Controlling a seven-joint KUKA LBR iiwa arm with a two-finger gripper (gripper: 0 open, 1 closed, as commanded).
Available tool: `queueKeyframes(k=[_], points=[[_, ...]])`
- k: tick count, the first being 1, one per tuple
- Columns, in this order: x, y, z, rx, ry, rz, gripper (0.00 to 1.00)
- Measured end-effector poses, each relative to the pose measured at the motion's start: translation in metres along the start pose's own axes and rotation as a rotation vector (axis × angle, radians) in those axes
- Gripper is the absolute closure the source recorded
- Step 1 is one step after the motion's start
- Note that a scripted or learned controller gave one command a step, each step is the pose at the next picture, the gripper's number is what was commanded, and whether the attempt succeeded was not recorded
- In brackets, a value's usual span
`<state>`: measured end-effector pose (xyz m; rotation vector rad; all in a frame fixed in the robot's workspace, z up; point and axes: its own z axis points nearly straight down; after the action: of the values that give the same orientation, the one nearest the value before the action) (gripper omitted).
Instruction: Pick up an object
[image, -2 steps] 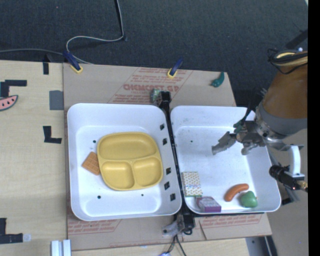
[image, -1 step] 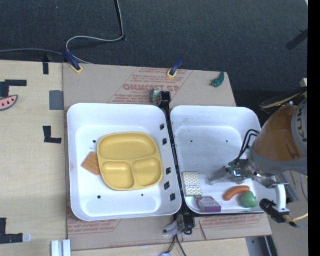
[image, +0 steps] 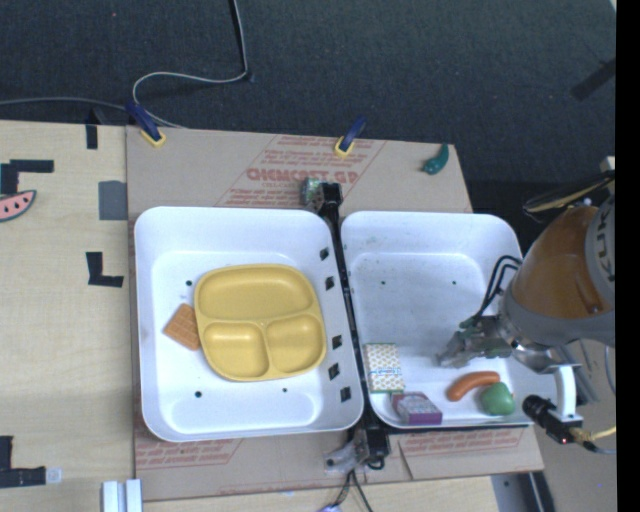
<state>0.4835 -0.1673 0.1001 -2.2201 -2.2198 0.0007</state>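
Note:
My gripper hangs low over the right bin, near its lower right part, with its fingers spread apart and nothing between them. Just below it lies an orange sausage-shaped object, and beside that a green round object. A small white patterned packet and a purple block lie at the bin's lower left. The arm's orange band covers the bin's right edge.
The left bin holds a yellow divided plate with a tan cracker-like piece tucked at its left side. A black divider runs between the bins. Cardboard lies beneath both.

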Motion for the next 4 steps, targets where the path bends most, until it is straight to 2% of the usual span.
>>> queueKeyframes(k=[1,2,3,4], points=[[0.0715,0.0001,-0.0339,0.000,0.000,-0.002,1.00],[0.0710,-0.0001,-0.0338,0.000,0.000,-0.001,0.00],[0.0716,0.0001,-0.0430,0.001,0.001,-0.002,1.00],[0.0716,0.0000,-0.0429,0.001,0.001,-0.002,0.00]])
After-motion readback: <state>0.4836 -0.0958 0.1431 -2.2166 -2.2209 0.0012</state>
